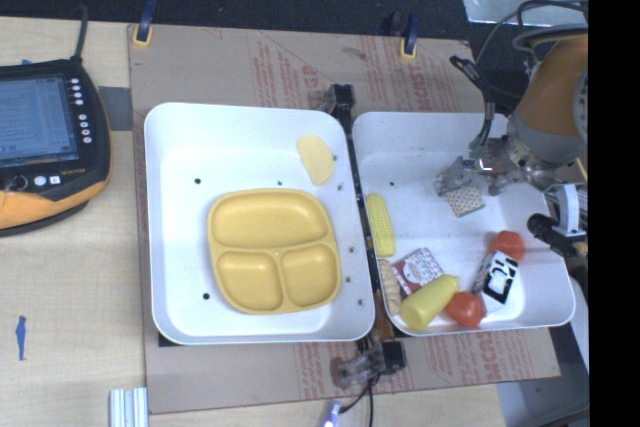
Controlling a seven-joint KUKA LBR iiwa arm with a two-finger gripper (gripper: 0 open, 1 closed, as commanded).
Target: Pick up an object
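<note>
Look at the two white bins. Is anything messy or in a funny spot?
A little. The corn cob lies against the wall between the bins, and the pale yellow piece leans up the left bin's right wall. The toys in the right bin are heaped in its near corner. Nothing looks broken or spilled.

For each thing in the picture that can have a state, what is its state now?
Gripper: low in right bin, fingers unclear.
Yellow tray: flat in left bin, compartments bare.
Corn cob: lying by the divider.
Handheld screen: lit.
</note>
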